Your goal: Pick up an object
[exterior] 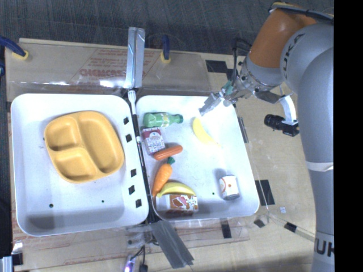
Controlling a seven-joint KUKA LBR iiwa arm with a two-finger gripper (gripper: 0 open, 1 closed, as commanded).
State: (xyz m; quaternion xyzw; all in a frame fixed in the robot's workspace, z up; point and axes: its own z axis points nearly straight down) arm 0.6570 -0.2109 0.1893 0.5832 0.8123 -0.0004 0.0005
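Observation:
My gripper (206,107) hangs over the far right part of the right bin (241,152), just above and beyond a pale yellow wedge (202,131), with nothing seen in it. Also in this bin are a green bottle (161,119), a small red packet (152,140), two carrots (168,151) (161,177), a banana (176,188), a brown carton (182,203) and a small white can (228,187).
A yellow divided plate (84,145) lies in the left bin (34,208). A metal upright (135,58) stands at the far end of the wall between the bins. The arm's orange band (275,35) and grey links cross the bench's right side.

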